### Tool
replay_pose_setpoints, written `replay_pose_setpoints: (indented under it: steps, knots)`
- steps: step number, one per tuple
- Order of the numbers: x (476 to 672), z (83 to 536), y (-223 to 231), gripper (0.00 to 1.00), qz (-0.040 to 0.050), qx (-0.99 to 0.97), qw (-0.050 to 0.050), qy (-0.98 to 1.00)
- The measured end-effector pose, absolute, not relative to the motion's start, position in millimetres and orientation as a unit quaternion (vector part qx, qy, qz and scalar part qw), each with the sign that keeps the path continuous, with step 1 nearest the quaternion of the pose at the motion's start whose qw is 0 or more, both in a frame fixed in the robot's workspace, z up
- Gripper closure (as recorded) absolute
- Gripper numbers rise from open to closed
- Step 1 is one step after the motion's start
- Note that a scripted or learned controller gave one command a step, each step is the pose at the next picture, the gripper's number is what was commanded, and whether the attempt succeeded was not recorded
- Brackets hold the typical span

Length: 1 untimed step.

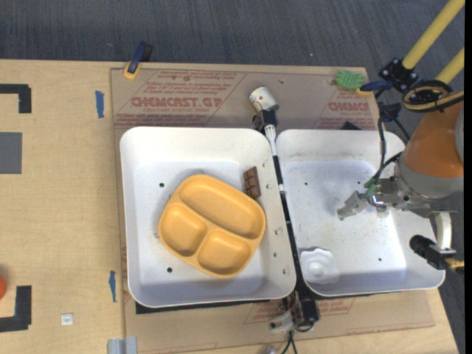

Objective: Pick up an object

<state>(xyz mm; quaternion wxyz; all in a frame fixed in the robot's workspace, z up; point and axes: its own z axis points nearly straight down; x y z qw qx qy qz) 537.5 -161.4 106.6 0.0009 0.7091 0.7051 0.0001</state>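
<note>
A yellow plate with three compartments point(212, 224) lies in the left bin point(141, 161), slightly tilted. A small brown bar point(251, 182) rests by that bin's right wall, just above the plate. A small white object point(318, 264) sits in the near left corner of the right bin point(324, 150). My gripper point(348, 209) hangs low over the middle of the right bin, reaching in from the right. It is well apart from the white object, and I see nothing in it.
The arm's orange band point(435, 153) and grey wrist cover the right bin's right side. A black cable point(382, 142) loops above it. A white-tipped tool point(262, 102) lies at the back between the bins. Clamps and yellow poles stand at the back right.
</note>
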Motion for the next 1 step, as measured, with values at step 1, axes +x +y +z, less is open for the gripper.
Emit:
replay_pose_setpoints:
  steps: [1]
  knots:
    - [606.7,85.5,-187.4,0.0,0.0057,0.76,-0.007,0.649]
